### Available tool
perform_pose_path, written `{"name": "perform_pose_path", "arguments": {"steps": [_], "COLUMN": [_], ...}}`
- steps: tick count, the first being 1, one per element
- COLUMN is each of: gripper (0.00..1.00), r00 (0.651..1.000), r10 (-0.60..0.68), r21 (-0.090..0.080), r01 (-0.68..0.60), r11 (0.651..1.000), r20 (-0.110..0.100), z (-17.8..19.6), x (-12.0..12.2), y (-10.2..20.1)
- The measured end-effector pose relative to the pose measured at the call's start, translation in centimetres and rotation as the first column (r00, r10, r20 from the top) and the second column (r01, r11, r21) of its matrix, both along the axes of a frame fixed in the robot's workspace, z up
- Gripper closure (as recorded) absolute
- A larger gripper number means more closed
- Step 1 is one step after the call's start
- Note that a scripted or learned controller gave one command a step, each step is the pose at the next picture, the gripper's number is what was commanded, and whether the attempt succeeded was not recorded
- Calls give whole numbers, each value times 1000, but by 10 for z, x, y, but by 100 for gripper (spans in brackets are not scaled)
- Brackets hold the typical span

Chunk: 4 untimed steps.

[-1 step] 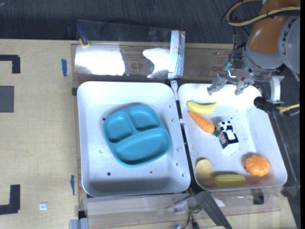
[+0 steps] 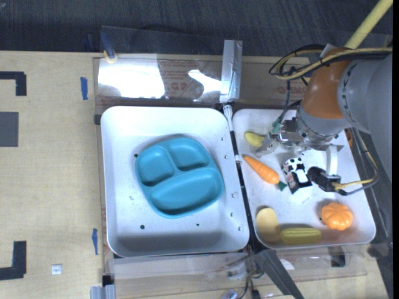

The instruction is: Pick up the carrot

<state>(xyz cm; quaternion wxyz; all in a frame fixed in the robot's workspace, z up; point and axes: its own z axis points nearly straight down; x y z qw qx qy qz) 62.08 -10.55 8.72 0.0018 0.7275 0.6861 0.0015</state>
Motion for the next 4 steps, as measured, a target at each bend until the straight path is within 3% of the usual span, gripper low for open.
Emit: {"name": "perform_pose_path", "arguments": {"steps": [1, 2, 3, 4], "gripper": [0, 0, 0, 0], "r00": [985, 991, 968, 995], "r10": [-175, -134, -250, -102], "r21": [0, 1, 0, 1], "r01": [175, 134, 250, 102], "r11": [985, 991, 968, 995], "r20": [0, -1, -1, -1], "z": [85, 15, 53, 0], "x": [21, -27, 27, -66], "y": [1, 10, -6, -4]}}
